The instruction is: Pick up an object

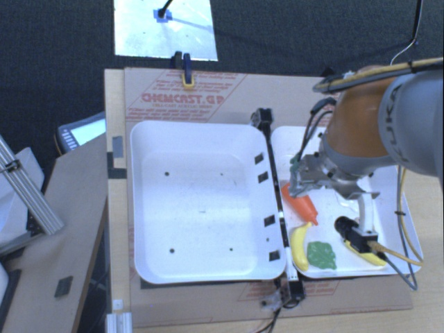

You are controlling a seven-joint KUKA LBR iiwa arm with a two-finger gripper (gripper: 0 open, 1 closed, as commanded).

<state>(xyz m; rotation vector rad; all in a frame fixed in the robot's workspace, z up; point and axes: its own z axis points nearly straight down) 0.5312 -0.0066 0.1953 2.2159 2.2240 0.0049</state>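
Two white bins: the left bin (201, 207) is marked with a few small dark dots, the right bin (286, 141) is plain. The tan counter (236, 82) carries red printed lettering. In the right bin, an orange carrot (303, 207), a yellow banana (300, 248) and a green lump (322, 255). The arm (416, 116) is grey with an orange band (354, 120). The floor (55, 47) is dark, finely speckled carpet.

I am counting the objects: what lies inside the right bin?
An orange piece, a yellow banana and a green piece lie near its front left. The arm covers the back of the bin, so anything there is hidden.
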